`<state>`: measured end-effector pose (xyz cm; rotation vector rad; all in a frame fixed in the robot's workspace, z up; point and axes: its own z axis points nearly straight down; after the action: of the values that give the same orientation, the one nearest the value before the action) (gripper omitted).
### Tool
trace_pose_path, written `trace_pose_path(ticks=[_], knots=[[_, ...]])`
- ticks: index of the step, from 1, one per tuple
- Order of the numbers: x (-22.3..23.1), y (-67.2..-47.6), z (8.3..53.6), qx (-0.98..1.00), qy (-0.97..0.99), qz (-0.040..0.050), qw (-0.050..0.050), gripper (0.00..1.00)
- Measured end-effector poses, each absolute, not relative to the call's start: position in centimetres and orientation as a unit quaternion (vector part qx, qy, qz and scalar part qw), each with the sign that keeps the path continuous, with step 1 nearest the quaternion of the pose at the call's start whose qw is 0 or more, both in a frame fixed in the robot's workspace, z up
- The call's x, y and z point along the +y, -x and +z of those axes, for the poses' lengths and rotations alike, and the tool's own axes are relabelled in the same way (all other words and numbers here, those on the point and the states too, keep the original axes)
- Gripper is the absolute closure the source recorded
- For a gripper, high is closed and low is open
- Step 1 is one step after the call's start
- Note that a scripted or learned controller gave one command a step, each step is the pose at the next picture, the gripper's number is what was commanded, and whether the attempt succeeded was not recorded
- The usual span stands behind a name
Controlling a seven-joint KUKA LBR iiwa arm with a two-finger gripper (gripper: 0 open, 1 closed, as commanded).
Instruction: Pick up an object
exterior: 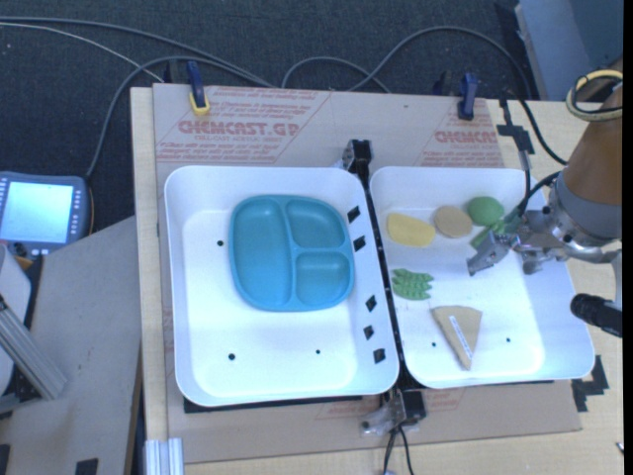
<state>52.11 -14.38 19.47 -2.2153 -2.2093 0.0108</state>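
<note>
The right bin (554, 359) holds several objects. A yellow oval piece (409, 230), a tan round piece (453, 222) and a green round piece (485, 209) lie in a row near its far wall. A green leafy piece (412, 284) lies at its left side. A tan wedge (458, 331) lies toward the front. My gripper (504, 261) hangs over the right bin, just in front of the green round piece and to the right of the tan one. It is open, with only white bin floor between the fingers.
A blue divided plate (293, 252) lies in the left bin (198, 344). A black-clipped divider (374, 265) separates the bins. The grey and orange arm (593, 181) stands over the right bin's right edge. Cables run behind the bench.
</note>
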Motion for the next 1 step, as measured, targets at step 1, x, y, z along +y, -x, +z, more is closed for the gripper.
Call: trace_pose_path(ticks=[1], knots=[[-14.36, -52.41, 20.04, -0.707, 0.707, 0.0000, 0.001, 0.00]])
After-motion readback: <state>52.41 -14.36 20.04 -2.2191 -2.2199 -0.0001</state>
